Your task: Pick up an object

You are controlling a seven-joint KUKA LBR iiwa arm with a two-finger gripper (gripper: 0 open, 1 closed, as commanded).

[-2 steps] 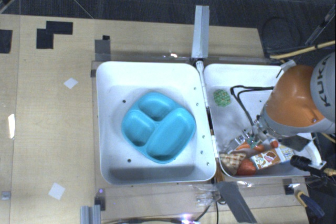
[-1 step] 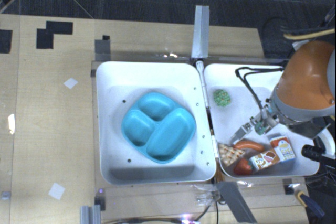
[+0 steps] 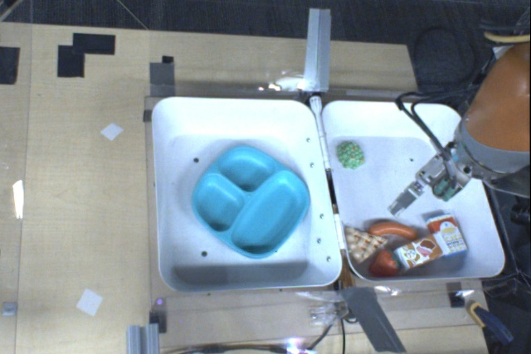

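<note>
The sausage (image 3: pixel 392 228), the object nearest the end effector (image 3: pixel 406 201), lies in the right-hand bin (image 3: pixel 390 141), toward that bin's near edge, at the top of a small heap of food items. In the camera view its long axis runs roughly left to right across the picture, slightly tilted, with one rounded end toward the divider between the bins and the other toward the small carton (image 3: pixel 449 234). Just below it sit a waffle-patterned piece (image 3: pixel 362 242), a red tomato-like thing (image 3: pixel 382 263) and a flat packet (image 3: pixel 417 251); a green ball (image 3: pixel 350 154) rests well apart near the bin's far side. The end effector hangs just above and beside the sausage, its two fingers slanting down toward the left, and nothing sits between them; whether they are spread or closed I cannot tell. By my judgement the task is at the approach stage: no object is lifted yet, and the descent, the grasp and the lift all remain. The left-hand bin (image 3: pixel 178 137) holds a blue divided tray (image 3: pixel 250 200).
</note>
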